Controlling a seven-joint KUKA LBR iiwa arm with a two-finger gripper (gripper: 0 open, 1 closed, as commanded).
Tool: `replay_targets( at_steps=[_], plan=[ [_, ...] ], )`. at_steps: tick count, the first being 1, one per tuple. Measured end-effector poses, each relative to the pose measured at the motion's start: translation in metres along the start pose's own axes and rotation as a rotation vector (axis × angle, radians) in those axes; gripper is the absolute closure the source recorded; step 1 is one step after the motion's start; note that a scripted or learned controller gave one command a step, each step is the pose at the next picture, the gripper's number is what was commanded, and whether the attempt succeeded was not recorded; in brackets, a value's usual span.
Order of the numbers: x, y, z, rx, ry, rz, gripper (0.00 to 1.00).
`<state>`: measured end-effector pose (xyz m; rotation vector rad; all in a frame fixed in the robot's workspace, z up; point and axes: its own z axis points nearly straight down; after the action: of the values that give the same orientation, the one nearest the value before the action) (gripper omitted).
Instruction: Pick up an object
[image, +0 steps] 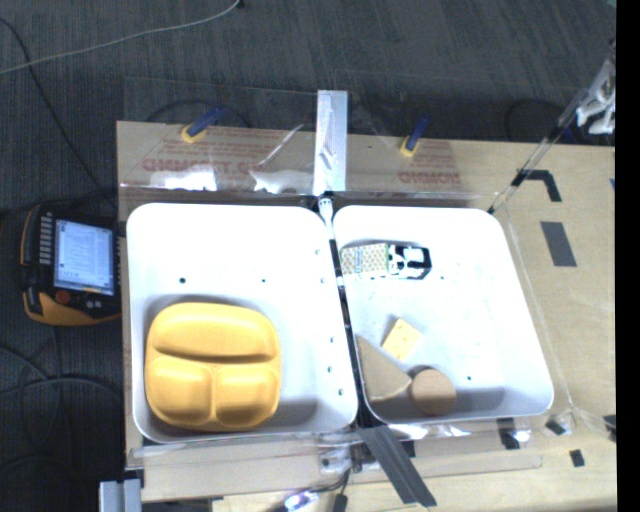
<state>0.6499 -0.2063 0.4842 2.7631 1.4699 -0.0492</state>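
A big yellow moulded piece (212, 362) with three rounded lobes lies in the front of the left bin (230, 240). The right bin (480, 290) holds a flat patterned packet with a black and white end (385, 260) near its back wall. A small pale yellow block (402, 339) lies nearer the front. A brown wedge (383, 375) and a brown round piece (433, 390) sit side by side against the front wall.
A control pendant with a lit screen (75, 265) lies on the floor left of the bench. A metal post (331, 140) stands behind the joint of the bins, with clear sheeting and two clips (203, 123) (415, 137). A thin rod (545, 150) slants in at top right.
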Motion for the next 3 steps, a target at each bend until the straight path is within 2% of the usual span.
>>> replay_targets(
  at_steps=[3],
  plan=[
    [0.005,0.0,-0.025,0.001,-0.014,-0.006,1.0]
  ],
)
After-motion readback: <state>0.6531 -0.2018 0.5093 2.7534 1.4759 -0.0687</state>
